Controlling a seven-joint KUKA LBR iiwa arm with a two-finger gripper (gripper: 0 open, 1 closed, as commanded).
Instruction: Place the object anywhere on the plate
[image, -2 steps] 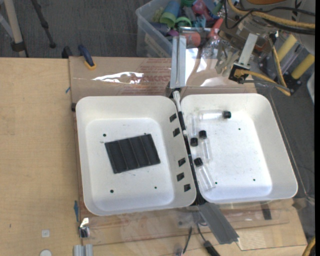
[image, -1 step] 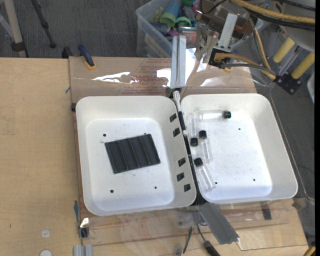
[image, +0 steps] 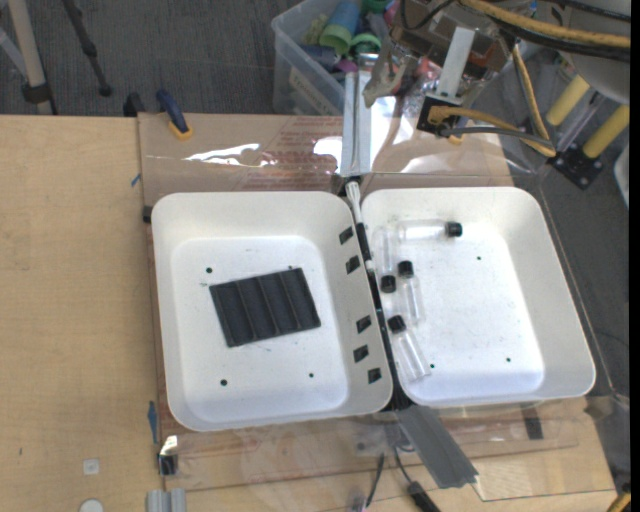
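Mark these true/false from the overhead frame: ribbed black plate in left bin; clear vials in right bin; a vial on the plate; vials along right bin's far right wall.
1. The ribbed black plate lies in the left bin. True.
2. Clear black-capped vials lie in the right bin. True.
3. A vial rests on the plate. False: the plate is bare.
4. The vials lie along the right bin's far right wall. False: they cluster near its left side, by the divider.

We see a black ribbed plate (image: 265, 307) lying in the left bin (image: 180, 240) on the worktop (image: 70, 300). In the right bin (image: 520, 240), clear black-capped tubes (image: 405, 290) cluster along its left side. The tool (image: 385, 75) hangs at the frame's top centre.
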